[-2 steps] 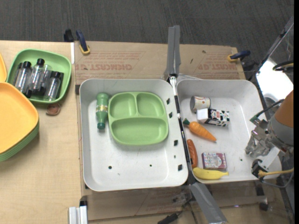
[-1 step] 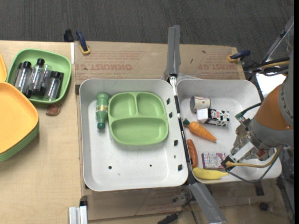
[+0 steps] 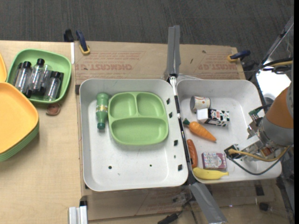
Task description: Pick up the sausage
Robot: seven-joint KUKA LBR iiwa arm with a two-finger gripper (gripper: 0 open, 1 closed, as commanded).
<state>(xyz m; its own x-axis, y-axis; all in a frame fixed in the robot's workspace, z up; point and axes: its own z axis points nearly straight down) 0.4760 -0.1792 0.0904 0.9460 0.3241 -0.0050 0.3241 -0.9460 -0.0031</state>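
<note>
Grey arm (image 3: 279,122) is bending low over the right bin's (image 3: 243,84) right side, gripper (image 3: 258,146) well apart from the sausage (image 3: 191,153); I cannot tell the jaws' state.

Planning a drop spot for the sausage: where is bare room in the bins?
Left bin: bare floor between the green plate and the near wall. Right bin: bare top-right corner beyond the carton. Crowded around the sausage: carrot, pink packet, banana.

The robot arm (image 3: 279,130) was grey and round, like a fat pipe. It had a bright orange band (image 3: 286,107) higher up. Its gripper (image 3: 256,146) was small, silvery and dark. A thin black cable (image 3: 259,171) looped below it.
</note>
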